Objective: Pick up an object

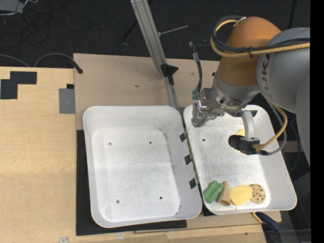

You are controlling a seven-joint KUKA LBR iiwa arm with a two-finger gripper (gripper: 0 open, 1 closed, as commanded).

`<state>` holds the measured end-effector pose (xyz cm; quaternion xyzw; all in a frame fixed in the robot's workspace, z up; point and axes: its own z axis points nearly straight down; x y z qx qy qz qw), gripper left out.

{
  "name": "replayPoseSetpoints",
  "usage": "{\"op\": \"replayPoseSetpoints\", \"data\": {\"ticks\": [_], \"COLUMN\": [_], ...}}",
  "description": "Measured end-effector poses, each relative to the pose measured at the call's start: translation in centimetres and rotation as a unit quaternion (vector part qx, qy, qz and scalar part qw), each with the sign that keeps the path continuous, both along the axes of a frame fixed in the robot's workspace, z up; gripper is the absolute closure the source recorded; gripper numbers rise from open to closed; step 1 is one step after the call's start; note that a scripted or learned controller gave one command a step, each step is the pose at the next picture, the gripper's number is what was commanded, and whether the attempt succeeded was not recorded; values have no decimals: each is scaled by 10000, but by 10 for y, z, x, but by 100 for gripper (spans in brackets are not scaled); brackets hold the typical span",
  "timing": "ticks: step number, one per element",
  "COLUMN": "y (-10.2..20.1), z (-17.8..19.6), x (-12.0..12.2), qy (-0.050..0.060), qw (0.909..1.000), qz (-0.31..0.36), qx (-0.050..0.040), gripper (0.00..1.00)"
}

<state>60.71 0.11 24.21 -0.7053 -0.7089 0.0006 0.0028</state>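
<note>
My gripper [201, 116] hangs over the far left corner of the right bin [225, 161], low above its floor, with no object under it. Along that bin's near edge lies a row of small items: a green piece [213, 190], a tan cone-shaped piece [224, 194], a yellow piece [240, 195] and a round speckled cookie [257, 193]. They lie well in front of the gripper. Another small yellow object [241, 132] peeks out beside the black fitting on the arm, mostly hidden.
The left bin [131, 161] sits beside the right one, with black clips [188, 159] along the shared edge. A slanted aluminium rail [152, 39] rises behind the bins. The arm's orange and grey body [248, 59] overhangs the right bin's far side.
</note>
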Motion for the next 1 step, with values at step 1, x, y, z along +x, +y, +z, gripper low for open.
{"op": "replayPoseSetpoints", "data": {"ticks": [1], "y": [54], "z": [6], "x": [-12], "qy": [4], "qw": [10000], "qz": [-2], "qx": [-4], "gripper": [100]}}
